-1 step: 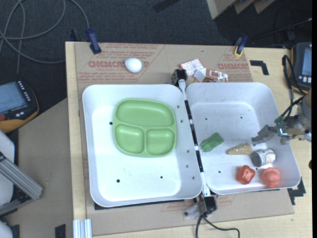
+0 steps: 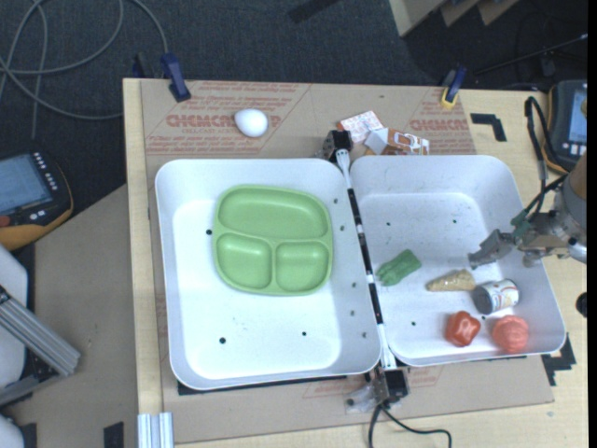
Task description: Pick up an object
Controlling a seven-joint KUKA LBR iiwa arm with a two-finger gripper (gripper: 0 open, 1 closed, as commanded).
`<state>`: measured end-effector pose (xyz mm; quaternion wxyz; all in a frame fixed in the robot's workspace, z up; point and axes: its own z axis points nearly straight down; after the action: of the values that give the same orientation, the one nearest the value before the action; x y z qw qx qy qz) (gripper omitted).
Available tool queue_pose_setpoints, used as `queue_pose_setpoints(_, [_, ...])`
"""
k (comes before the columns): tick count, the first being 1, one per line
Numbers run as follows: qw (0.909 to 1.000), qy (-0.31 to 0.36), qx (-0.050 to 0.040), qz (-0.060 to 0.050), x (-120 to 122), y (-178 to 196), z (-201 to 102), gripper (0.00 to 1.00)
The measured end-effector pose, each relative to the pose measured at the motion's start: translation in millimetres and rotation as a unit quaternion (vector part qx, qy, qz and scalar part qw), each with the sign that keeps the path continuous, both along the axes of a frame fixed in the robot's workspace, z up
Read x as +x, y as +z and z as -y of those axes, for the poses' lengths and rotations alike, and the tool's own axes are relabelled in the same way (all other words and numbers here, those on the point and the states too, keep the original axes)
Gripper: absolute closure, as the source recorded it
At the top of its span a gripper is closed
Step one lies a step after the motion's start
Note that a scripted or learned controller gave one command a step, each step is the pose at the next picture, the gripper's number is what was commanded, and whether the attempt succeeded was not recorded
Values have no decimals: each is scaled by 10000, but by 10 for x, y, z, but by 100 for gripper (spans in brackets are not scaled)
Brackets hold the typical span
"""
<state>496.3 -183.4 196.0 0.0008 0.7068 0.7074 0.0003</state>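
Green wedge (image 2: 398, 268), long axis slanting up-right.

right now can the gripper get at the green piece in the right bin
Probably yes. The gripper hangs over the right bin, and the green piece lies alone on open floor to its left. The nearest item, a tan piece, lies apart from it.

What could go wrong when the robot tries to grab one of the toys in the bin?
The small can, tan cone and two red toys lie crowded together in the right bin, so the gripper might bump a neighbour or pinch two at once. The can looks round, so it may roll away.
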Motion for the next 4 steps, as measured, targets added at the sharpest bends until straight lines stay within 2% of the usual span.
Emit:
queue_pose_setpoints(1, [10000,1,14,13,181,-875,392,0])
queue_pose_setpoints(2, [10000,1,-3,8,957,-19,401,0])
queue_pose_setpoints(3, [10000,1,6,-12,151,-15,-372,0])
queue_pose_setpoints(4, [10000,1,10,-21,396,-556,-802,0])
